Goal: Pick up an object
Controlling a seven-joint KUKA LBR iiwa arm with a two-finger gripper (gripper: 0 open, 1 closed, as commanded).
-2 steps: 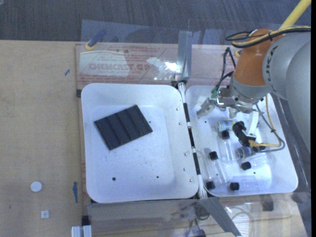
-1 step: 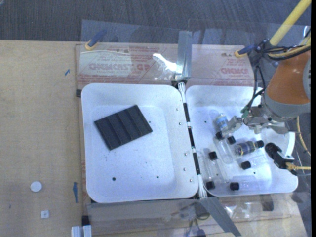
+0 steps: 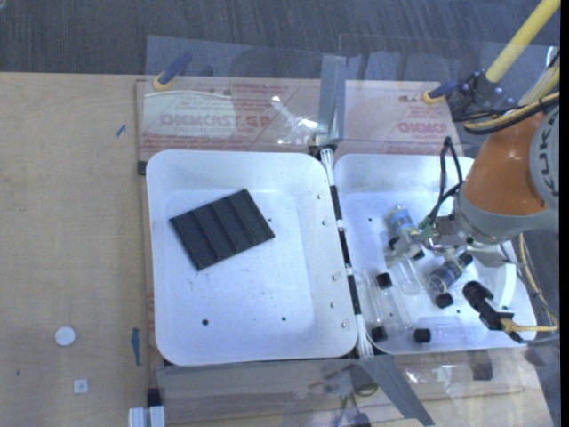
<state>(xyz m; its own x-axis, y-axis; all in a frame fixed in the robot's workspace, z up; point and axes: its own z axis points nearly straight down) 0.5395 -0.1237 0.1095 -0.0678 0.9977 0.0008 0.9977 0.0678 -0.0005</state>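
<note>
We see two white bins side by side on a wooden bench [image 3: 62, 194]. In the left bin [image 3: 169, 172] a dark ribbed mat [image 3: 221, 229] lies flat and askew, toward the far left part. The arm [image 3: 507, 181], with its orange band, reaches in from the right over the right bin [image 3: 364, 176]. Its gripper [image 3: 425, 249] hangs low over the middle of that bin, among clear and bluish parts we cannot make out. Small black pieces [image 3: 383, 280] lie scattered on that bin's floor, some near its front edge. Behind both bins stand clear sheets [image 3: 222, 114] with red lettering, and a yellow pole [image 3: 529, 27] slants at the upper right.
</note>
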